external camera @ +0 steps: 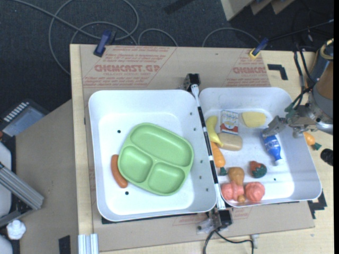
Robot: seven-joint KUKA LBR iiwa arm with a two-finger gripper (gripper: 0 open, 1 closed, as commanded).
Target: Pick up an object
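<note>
My gripper (291,125) hangs over the right side of the right bin (296,187), open, with nothing between its fingers. Just below and to its left a blue tube (271,147) lies on the bin floor. Further left lie a yellow banana (212,132), a red-and-white box (229,119), a pale yellow piece (254,119), a tan block (231,142) and an orange carrot (218,155). Toward the front are a red-and-green toy (258,169), a brown drumstick (236,175) and pink toys (249,192).
The left bin (106,115) holds a green divided plate (154,157) and an orange-red sausage (118,171) beside it. A small orange piece (310,138) sits at the right bin's right rim. A black divider with clamps (200,121) runs between the bins.
</note>
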